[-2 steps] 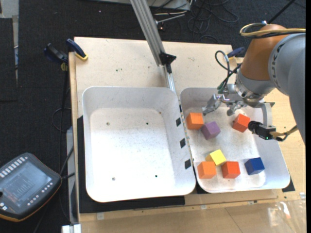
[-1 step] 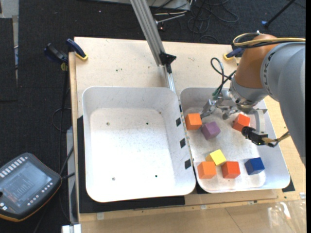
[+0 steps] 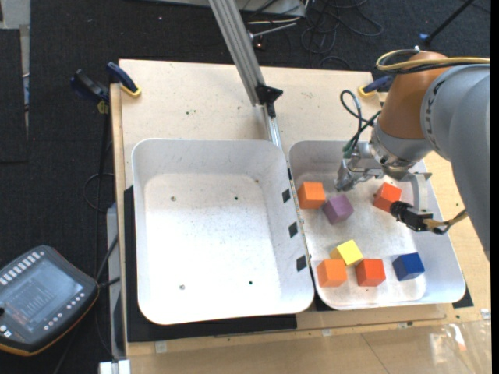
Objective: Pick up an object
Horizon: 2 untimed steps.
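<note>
In the right bin [image 3: 444, 283] lie several small blocks. An orange cube [image 3: 312, 195] and a purple block [image 3: 338, 208] sit near its left side. A red-orange block [image 3: 387, 197] lies further right. Along the front are an orange cube [image 3: 332, 272], a yellow block [image 3: 348, 252], a red-orange cube [image 3: 370, 272] and a blue cube [image 3: 408, 266]. My gripper [image 3: 345, 179] hangs low over the bin, just above and right of the purple block, between it and the orange cube. Nothing shows between its fingers.
The left bin [image 3: 148, 209] stands beside the right one. A slanted metal rail [image 3: 238, 37] runs down to the gap between the bins. Clamps [image 3: 121, 80] sit at the bench's far corners. A teach pendant [image 3: 39, 298] lies at the lower left.
</note>
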{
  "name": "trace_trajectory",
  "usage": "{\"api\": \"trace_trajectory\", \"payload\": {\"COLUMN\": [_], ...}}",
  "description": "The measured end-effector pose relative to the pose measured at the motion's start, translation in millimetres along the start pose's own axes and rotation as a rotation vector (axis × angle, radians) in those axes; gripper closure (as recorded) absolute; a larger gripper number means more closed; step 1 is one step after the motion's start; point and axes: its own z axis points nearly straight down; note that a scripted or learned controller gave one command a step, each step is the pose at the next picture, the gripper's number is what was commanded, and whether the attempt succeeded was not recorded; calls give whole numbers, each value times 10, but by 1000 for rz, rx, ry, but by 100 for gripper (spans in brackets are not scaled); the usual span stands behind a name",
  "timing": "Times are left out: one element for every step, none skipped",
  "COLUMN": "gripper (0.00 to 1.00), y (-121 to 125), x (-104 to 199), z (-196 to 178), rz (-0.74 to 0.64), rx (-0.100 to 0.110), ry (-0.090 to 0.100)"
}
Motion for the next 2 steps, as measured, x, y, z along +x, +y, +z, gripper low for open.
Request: {"api": "trace_trajectory", "payload": {"gripper": [100, 100], "y": [60, 79], "x": [-46, -51], "z": [-632, -1108], "rz": [-2, -4], "rx": [-4, -3], "ry": [1, 1]}}
